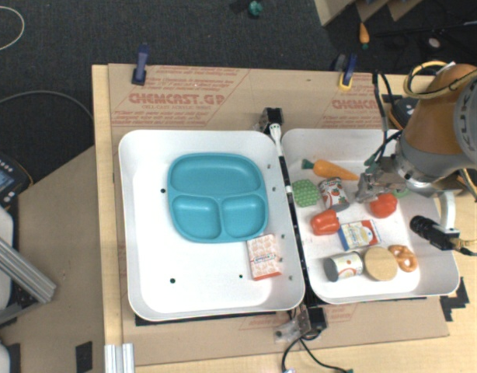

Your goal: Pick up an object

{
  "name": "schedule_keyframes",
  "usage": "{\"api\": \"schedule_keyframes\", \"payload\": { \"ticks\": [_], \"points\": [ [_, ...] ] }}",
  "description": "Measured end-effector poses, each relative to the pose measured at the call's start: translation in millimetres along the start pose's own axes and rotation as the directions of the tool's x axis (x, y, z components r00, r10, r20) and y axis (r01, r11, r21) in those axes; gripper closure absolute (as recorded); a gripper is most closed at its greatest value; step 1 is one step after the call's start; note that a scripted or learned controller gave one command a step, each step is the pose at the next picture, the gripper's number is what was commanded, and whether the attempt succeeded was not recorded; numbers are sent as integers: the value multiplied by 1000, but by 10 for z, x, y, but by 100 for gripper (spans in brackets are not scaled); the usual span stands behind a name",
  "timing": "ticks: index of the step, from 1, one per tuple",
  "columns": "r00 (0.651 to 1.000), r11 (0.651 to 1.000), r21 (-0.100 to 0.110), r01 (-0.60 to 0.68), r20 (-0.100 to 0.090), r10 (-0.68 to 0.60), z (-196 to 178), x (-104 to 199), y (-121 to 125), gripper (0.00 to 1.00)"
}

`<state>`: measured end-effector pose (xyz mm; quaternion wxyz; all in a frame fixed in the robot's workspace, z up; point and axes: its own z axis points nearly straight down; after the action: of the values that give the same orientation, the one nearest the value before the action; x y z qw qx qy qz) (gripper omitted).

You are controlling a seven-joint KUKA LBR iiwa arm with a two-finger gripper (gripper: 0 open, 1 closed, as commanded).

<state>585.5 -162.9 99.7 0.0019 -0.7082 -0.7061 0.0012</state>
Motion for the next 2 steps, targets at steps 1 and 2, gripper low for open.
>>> {"api": "schedule_keyframes", "payload": {
  "ticks": [1,2],
  "points": [
    [1000,1000,-6,9,0,-9,-218,666,59,100],
    [1000,1000,-9,4,5,-4,0,687,363,100]
  ]
}}
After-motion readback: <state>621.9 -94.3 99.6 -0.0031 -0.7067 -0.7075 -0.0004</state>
